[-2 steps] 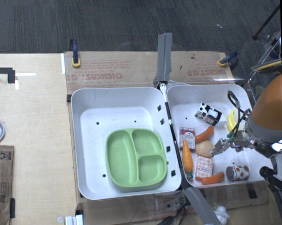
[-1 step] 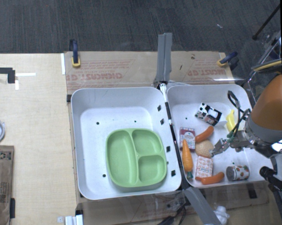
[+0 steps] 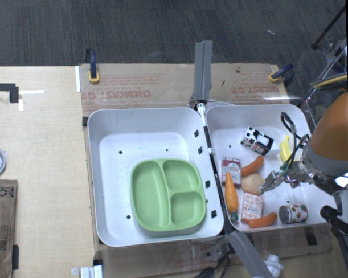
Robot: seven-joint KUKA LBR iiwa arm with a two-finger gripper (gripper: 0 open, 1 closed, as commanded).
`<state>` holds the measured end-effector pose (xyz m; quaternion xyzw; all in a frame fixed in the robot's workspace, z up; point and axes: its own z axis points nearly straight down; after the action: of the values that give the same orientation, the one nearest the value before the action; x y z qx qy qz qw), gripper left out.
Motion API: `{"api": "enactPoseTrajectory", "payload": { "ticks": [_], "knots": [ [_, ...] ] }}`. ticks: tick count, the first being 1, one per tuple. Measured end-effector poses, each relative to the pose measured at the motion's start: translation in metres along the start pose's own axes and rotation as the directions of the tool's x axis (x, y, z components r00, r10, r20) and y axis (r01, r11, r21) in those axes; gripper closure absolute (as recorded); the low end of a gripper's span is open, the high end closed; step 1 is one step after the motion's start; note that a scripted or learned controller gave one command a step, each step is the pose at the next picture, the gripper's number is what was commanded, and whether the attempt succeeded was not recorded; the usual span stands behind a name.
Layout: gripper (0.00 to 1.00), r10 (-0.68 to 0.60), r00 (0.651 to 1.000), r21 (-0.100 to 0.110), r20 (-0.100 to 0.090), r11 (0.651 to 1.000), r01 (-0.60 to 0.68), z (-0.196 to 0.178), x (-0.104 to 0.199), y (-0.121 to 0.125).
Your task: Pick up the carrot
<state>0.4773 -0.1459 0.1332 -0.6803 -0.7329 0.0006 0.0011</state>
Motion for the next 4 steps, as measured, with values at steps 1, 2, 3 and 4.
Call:
{"api": "enactPoseTrajectory", "payload": {
  "ticks": [1, 2, 3, 4],
  "knots": [
    [0.0, 0.0, 1.0, 0.0, 0.0, 1.0, 0.0, 0.0, 0.0, 0.0],
    [0.0, -0.137, 0.991, -0.001, 0.001, 0.991, 0.137, 0.021, -0.067, 0.026],
    [0.0, -0.489, 0.872, -0.001, 0.001, 0.872, 0.489, 0.042, -0.008, 0.013],
    [0.0, -0.477, 0.879, -0.003, 0.005, 0.879, 0.477, 0.041, 0.001, 0.001]
  ]
}}
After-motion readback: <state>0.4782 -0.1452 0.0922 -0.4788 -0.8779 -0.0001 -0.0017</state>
